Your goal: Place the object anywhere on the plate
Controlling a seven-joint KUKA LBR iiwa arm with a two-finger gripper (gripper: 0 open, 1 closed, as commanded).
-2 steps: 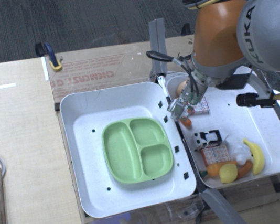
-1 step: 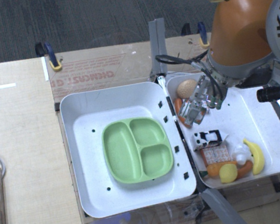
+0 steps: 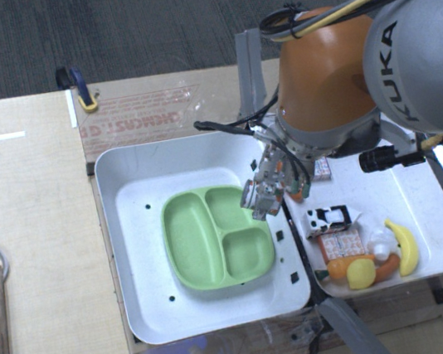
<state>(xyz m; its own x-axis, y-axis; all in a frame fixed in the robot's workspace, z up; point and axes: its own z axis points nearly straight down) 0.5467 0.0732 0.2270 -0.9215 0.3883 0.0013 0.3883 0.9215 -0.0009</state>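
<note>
Camera view: we see the tool [image 3: 265,194] hanging over the right edge of the green plate [image 3: 215,240], which sits in the left bin [image 3: 129,229]. We can't tell how the tool stands; it is a blurred metallic clump with an orange speck beside it, and whether that speck is the object in its grip we can't tell either. Nothing lies on the plate that we can see, so we judge the placing not yet done: what's left is setting the object down in any compartment.

Plate is smooth moulded plastic, rounded rectangle, three compartments: one long on the left, two smaller on the right. Bins are shallow, white, glossy, with rounded corners. Right bin [image 3: 436,254] holds a banana [image 3: 404,244], a yellow round fruit [image 3: 360,273], something orange, a clear wrapped piece and a black-and-white item [image 3: 329,218], all bunched near its front. Desk [image 3: 31,246] is pale wood.
</note>
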